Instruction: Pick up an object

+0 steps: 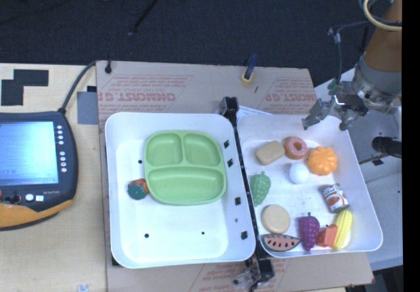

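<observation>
My gripper (327,119) hangs above the far right corner of the right bin (371,222), open, with nothing between its fingers. Below and left of it lie toy foods: a tan bread piece (269,151), a pink donut (295,147), an orange fruit (321,161) and a white egg (298,172). Nearer the front are a green bunch (260,187), a small can (335,197), a round bun (275,218), purple grapes (308,226), a corn cob (342,228) and a watermelon slice (281,243).
The left bin (125,231) holds a green divided plate (184,166) and a small red and green toy (138,189) at its left rim. A control pendant (33,166) lies on the bench at the far left. A blue and yellow clamp (249,69) sits behind the bins.
</observation>
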You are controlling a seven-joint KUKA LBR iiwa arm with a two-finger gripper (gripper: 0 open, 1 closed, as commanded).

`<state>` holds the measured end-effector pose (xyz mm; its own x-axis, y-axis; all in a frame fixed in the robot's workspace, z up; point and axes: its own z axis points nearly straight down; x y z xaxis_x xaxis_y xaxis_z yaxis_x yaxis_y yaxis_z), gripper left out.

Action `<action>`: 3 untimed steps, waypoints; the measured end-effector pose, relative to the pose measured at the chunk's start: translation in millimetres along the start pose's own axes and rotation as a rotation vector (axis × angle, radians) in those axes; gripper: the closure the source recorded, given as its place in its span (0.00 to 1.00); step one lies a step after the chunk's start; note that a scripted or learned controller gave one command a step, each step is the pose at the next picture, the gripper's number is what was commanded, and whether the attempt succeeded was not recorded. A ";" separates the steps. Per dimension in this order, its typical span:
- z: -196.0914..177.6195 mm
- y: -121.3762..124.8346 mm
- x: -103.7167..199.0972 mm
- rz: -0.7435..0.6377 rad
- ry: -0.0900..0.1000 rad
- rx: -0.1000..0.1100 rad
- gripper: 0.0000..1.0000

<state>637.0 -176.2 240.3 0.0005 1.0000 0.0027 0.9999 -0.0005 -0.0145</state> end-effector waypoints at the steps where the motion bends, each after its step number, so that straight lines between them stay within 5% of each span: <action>1: -8.5 2.0 -0.1 -0.001 -0.002 -0.012 0.00; 3: 115.6 4.5 11.6 -0.002 0.000 -0.007 0.00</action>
<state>639.8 -164.3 124.7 -0.0019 1.0000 0.0027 1.0000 0.0019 -0.0078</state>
